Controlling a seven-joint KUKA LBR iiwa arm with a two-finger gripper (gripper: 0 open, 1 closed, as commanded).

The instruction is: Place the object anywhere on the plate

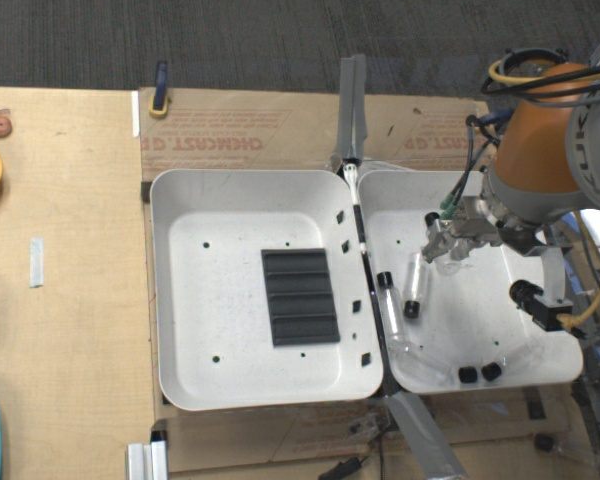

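"Two shallow white bins sit side by side in the camera view. Where is the thing to move?"

"In the right white bin [540,368]. A clear plastic tube with a black cap [415,286] lies near that bin's left wall, just below the gripper [448,244]. A second capped clear tube [386,303] lies along the wall itself, and two small black caps [480,373] rest near the front rim."

"Does the gripper have anything?"

"I cannot tell whether it is clenched or released. It hangs over the tube's upper end, and nothing shows clearly in its grasp."

"And the target?"

"The dark ribbed rectangular plate [300,296] lies flat in the middle of the left white bin [180,268], well apart from the tube."

"How would the tube handle?"

"Light and stiff, I judge, with smooth, slippery, round walls, so it may roll or squirt out of a pinch. I would take it across the middle of its barrel, square to its long axis, well away from the cap. On the plate, the ribs may keep it from rolling."
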